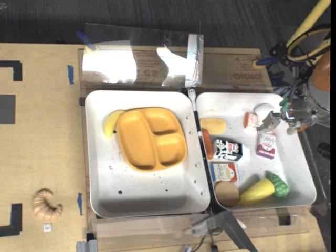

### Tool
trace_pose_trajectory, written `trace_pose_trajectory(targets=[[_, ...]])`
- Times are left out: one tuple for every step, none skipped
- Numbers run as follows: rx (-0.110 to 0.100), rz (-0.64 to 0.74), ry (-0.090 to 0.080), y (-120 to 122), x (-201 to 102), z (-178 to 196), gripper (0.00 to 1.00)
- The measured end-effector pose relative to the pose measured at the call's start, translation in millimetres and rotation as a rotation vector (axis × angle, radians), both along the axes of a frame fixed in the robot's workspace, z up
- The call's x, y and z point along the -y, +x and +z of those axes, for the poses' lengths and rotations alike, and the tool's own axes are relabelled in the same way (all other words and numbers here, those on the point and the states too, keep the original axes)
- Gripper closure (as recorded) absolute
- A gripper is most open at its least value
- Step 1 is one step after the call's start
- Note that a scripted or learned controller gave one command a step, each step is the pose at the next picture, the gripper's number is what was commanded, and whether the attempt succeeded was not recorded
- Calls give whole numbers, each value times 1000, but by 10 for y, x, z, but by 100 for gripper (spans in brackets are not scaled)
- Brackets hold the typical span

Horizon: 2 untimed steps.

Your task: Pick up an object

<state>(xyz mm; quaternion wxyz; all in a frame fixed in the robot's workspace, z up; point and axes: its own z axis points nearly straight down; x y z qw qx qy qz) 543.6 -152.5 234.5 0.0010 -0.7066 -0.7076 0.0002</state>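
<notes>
My gripper point(280, 124) hangs over the upper right part of the right bin point(304, 164), its fingers apart with nothing between them. Just below it lies a small purple and white carton point(266, 144). A red and white packet point(252, 120) and a white lump point(264, 111) sit to its left. Further left are a yellow bun-shaped toy point(212, 124), an orange sausage-like toy point(208, 143) and a black and white carton point(227, 149). An orange and blue carton point(224, 171), a brown round toy point(227, 192) and a yellow corn cob point(265, 188) lie along the bin's front.
The left bin point(100, 182) holds an orange divided plate point(151, 138) with a banana point(111, 122) at its left edge. A croissant toy point(47, 203) lies on the wooden bench at the far left. A clear taped panel point(142, 62) stands behind the bins.
</notes>
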Motion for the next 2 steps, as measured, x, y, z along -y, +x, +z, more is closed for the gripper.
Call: trace_pose_trajectory(targets=[[-3,124,1,-14,-2,-424,0],[19,431,-10,-104,339,-1410,0]])
